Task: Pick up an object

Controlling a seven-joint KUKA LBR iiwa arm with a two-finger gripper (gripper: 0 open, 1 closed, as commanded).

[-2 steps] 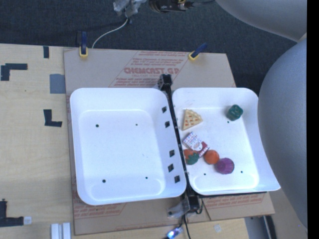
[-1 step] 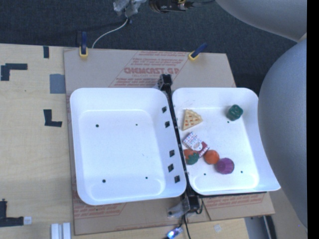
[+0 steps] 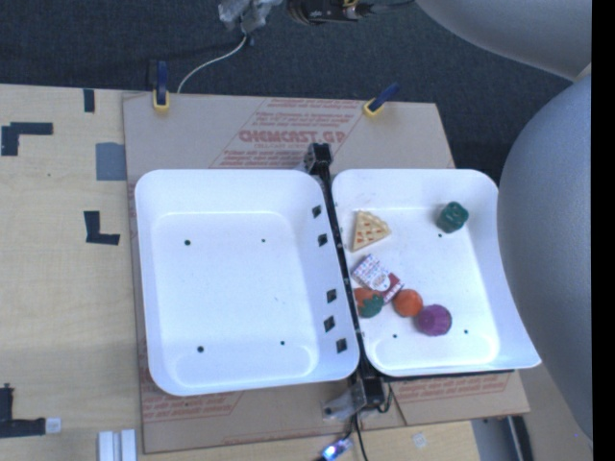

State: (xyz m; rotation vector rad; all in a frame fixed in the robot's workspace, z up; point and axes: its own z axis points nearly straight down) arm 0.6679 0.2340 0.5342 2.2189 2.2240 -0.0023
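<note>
The arm [image 3: 562, 219] shows as smooth, rounded pale grey housings, one bulging across the upper right of the frame and a larger curved one running down the right side. Near the top centre sits a metallic silver gripper [image 3: 252, 3] of angular parts. Beside it is a dark fitting with yellow and white cables.

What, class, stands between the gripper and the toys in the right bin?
Nothing visible. The gripper hangs beyond the bench's far edge, over dark floor. The toys, a waffle piece, green ball, orange ball, purple ball and a wrapper, lie uncovered in the right bin.
</note>
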